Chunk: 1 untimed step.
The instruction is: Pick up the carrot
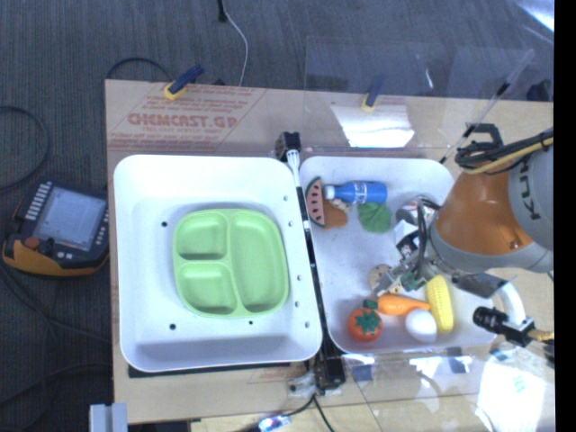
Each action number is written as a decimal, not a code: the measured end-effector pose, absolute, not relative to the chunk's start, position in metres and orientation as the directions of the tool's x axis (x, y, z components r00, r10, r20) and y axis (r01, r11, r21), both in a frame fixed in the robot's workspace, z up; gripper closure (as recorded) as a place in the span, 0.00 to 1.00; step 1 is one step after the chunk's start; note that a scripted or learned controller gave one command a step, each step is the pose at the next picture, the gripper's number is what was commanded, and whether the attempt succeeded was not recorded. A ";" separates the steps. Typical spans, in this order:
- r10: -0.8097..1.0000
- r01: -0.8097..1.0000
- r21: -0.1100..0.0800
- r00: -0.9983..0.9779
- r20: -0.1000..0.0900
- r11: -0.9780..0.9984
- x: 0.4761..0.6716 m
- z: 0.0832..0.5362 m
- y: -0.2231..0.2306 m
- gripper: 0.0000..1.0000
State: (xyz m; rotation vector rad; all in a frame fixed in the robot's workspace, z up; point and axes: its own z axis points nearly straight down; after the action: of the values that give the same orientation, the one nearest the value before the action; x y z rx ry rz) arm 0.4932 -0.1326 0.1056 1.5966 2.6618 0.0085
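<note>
The gripper (396,277) is working low inside the right bin (360,331), reaching in under the orange wrist band. Its tip is reading as a tangle of dark and metallic parts, and I cannot tell whether the jaws are standing open or closed.

The carrot (402,305) is lying flat on the bin floor just below the jaws, its long axis running left to right. It is looking very near to or just touching the tip, but nothing is showing it between the jaws. I am judging it as not yet grasped and not lifted.

Neighbours: the corn cob (438,301) is lying just right of the jaws, close against the carrot's right end. The white egg (420,324) is sitting below the carrot. The tomato (365,322) is sitting below and left of the jaws, near the carrot's left end. The green leafy piece (375,216), blue bottle (356,192) and watermelon slice (317,199) are lying well above the jaws, clear of the work. The green divided plate (229,261) is resting in the left bin (144,241), far left of the jaws.

Progress, as judged: the approach is looking largely made. Remaining: closing on the carrot and raising it. The crowding corn and egg are making a clean pinch uncertain.
</note>
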 end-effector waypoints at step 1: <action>0.882 0.881 0.022 -0.471 -0.027 0.472 0.492 0.105 -0.132 0.00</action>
State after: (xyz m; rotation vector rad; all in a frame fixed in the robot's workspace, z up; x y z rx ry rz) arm 0.4923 -0.1319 0.1046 1.5974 2.6657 0.0077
